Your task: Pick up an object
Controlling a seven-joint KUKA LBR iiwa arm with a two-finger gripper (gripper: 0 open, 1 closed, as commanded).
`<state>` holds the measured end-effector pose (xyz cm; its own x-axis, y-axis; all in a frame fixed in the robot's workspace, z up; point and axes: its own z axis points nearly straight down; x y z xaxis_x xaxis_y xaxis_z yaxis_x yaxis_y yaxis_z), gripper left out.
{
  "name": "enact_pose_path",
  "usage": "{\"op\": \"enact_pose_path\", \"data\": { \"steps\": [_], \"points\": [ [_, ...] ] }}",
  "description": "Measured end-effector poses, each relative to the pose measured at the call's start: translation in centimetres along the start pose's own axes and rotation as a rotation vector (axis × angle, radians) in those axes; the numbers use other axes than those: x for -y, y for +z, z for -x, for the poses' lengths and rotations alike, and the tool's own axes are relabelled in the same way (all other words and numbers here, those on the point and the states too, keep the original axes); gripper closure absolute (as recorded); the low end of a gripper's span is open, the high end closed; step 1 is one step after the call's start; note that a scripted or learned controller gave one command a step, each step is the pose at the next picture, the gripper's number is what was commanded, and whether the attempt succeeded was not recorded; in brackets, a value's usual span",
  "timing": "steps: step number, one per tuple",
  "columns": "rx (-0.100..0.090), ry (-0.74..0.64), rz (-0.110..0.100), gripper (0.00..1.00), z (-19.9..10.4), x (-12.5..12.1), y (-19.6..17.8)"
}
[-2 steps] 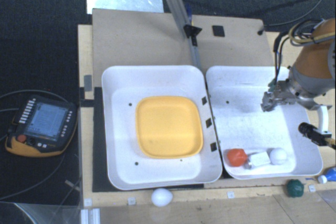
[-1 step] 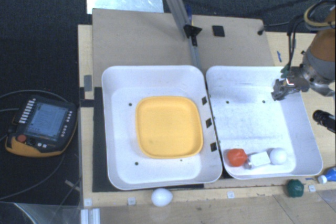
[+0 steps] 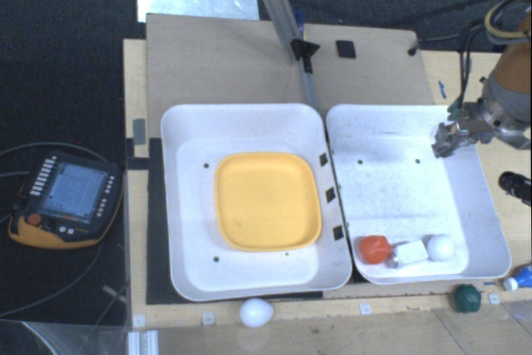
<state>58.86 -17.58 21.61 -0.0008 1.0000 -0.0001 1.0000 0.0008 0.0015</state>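
— Camera view from overhead: where is the arm (image 3: 509, 91) right now?

— Reaching in from the right, over the far right edge of the right bin (image 3: 416, 137). Its gripper (image 3: 446, 139) hangs above that bin's back corner, tip pointing left.

— Does it have anything?

— Nothing visible between the fingers. Whether they are spread or closed, I cannot tell; they are just a dark blur from this angle.

— So where are the things to grab?

— Along the near wall of the right bin: a red ball (image 3: 373, 248), a small white block (image 3: 410, 253) beside it, and a white ball (image 3: 440, 246) touching the block. All well apart from the gripper.

— And the left bin (image 3: 191, 179)?

— A yellow square plate (image 3: 268, 200) lies flat in the middle. Outside the bins, a white egg-shaped thing (image 3: 256, 313) sits on the bench at the front, and a green ball (image 3: 466, 298) near the right bin's front corner. A handheld controller (image 3: 65, 204) rests on the floor to the left.
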Motion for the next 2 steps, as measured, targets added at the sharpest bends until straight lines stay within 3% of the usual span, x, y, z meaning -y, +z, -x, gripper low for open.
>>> {"op": "enact_pose_path", "data": {
  "steps": [2],
  "points": [
    [-0.002, -0.005, -0.001, 1.0, -10.3, -3.4, 0.9]
  ]
}}
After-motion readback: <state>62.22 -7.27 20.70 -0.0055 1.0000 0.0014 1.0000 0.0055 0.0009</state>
